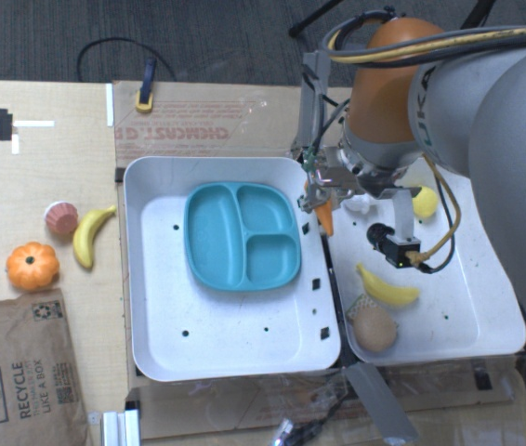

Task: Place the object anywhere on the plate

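Well, you have a small orange carrot (324, 217) hanging from the gripper (322, 199), pinched at its top, just right of the middle of the frame, over the bins' shared edge. It looks light, hard and smooth, so it could slip. The blue plate (243, 236) sits just left.

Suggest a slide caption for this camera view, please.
Gripper carries an orange carrot toward the blue plate.
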You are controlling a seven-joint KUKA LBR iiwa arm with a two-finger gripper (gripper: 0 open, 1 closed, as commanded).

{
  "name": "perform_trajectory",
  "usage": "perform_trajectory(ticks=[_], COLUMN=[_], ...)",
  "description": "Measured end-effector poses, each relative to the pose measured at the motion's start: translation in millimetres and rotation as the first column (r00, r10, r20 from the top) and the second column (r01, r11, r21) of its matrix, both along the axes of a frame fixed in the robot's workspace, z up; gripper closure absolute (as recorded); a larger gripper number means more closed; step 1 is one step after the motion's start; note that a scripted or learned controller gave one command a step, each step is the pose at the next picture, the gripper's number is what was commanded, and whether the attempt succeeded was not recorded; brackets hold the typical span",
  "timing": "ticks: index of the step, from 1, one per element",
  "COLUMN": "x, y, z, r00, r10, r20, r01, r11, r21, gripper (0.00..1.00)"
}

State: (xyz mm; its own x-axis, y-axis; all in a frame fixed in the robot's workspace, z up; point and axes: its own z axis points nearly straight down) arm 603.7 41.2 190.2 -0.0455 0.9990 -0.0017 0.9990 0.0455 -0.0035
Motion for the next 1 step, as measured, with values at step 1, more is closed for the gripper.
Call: perform_trajectory(ticks=[1], x=[0.0], y=[0.0], z=[0.0], r00=[1.000], r10=[0.000], r20=[0.000], r01=[0.000], r11=[1.000], r21=[0.000], gripper=[0.00])
